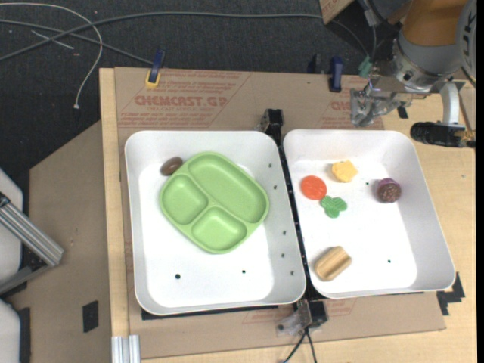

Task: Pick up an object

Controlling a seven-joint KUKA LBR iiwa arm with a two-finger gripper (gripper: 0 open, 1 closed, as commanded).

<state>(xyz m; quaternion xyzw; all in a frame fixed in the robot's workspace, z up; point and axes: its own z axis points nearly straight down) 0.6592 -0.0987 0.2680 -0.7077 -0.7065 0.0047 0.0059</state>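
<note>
The gripper hangs beyond the right bin's far rim, holding nothing; its fingers look narrowly parted. To do this well, it should descend squarely over one isolated piece. The tan roll, near the bin's front, stands clear of the rest. The orange disc touches the flat green piece. The yellow chunk and rounded purple item look smooth, like plastic.

robotics lab setup, industrial arm mounted over a table that was covered in printed cardboard held by blue clamps, two white bins of toy food, loose cables lay on dark carpet
</note>
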